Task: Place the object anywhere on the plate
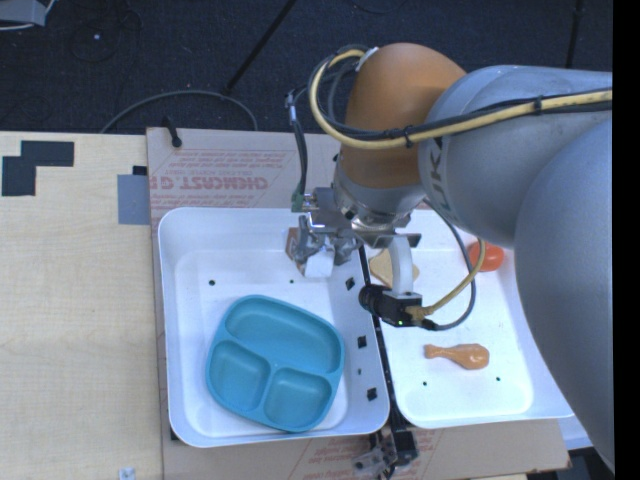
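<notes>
Seen from above at a slant: two shallow white bins side by side on a pale wooden tabletop (70, 298), with printed cardboard beneath them. In the left bin (185, 268), toward its lower centre, lay a blue plate (275, 361) divided into three compartments, nothing on it. Over the upper right corner of that same bin, near the divider between the bins, hung the hand (312, 253), reaching in under the grey arm (520, 168) with its orange band (395, 93). Could not tell whether the fingers were spread or pressed together, nor whether anything sat between them; a small pale shape showed at the tip, too unclear to name. In the right bin (500, 398), at lower centre, lay a tan toy drumstick (460, 355), flat on the floor and well apart from the hand. At the upper right of that bin, partly hidden by the arm, showed an orange rounded object (488, 256). Just right of the divider, under the wrist, showed a tan flat piece (383, 265), partly covered. Yellow and black cables (330, 108) looped around the wrist.
</notes>
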Robot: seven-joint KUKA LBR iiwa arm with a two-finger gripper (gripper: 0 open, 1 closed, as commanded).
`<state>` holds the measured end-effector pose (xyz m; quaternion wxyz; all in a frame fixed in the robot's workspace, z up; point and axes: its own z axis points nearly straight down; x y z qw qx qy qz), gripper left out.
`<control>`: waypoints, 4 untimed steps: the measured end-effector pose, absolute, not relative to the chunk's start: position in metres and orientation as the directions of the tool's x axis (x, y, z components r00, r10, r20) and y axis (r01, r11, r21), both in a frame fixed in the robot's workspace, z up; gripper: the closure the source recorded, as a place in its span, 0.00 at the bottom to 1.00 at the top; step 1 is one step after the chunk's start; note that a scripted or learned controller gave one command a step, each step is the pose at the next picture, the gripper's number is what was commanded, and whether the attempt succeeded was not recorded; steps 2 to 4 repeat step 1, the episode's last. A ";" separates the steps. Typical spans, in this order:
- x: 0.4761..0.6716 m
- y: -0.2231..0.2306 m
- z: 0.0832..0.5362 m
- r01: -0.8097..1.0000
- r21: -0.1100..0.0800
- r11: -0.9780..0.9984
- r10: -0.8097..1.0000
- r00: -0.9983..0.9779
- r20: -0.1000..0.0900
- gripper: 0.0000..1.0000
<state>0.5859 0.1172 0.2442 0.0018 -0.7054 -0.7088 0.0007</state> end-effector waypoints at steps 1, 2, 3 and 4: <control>0.586 0.115 0.244 1.000 -0.004 0.001 1.000 -0.001 -0.001 0.00; 0.586 0.115 0.244 1.000 -0.004 0.001 1.000 -0.001 -0.001 0.00; 0.586 0.115 0.244 1.000 -0.004 0.001 1.000 -0.001 -0.001 0.00; 0.586 0.115 0.244 1.000 -0.004 0.001 1.000 -0.001 -0.001 0.00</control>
